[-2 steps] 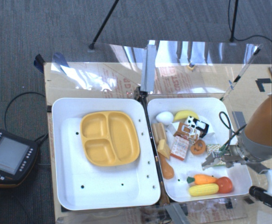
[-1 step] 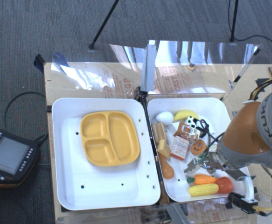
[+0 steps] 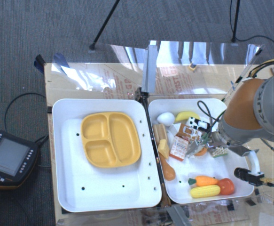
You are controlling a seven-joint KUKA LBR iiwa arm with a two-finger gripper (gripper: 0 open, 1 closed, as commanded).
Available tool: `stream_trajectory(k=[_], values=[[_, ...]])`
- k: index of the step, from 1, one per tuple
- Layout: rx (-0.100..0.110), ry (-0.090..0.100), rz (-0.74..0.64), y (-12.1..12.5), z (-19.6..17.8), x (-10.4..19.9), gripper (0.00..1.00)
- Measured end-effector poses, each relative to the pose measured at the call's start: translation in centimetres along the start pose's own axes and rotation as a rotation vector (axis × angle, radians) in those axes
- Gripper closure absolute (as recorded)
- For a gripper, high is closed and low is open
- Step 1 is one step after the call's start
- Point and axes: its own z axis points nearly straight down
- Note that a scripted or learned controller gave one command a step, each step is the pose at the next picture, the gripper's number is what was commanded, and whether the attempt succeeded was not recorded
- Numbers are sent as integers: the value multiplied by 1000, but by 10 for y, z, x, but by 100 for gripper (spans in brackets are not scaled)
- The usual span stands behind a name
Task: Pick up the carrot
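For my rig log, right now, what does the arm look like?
The arm is grey and rounded, with a broad orange band above the wrist. Black cables loop beside it. The gripper below is metallic and partly hidden among the clutter.

One fixed camera looks down at a slant from above the table (image 3: 80, 81). Both white bins (image 3: 66, 182) fit in view, with carpet floor (image 3: 43, 22) beyond.

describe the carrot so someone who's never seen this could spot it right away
Look in the right-hand shallow white bin, near its front edge. The small orange toy carrot with a green tip lies just above the yellow corn cob and left of the red tomato.
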Motion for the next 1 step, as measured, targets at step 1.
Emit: stream_trajectory(k=[1], values=[[0,15,-84,9,-1,-41,0]])
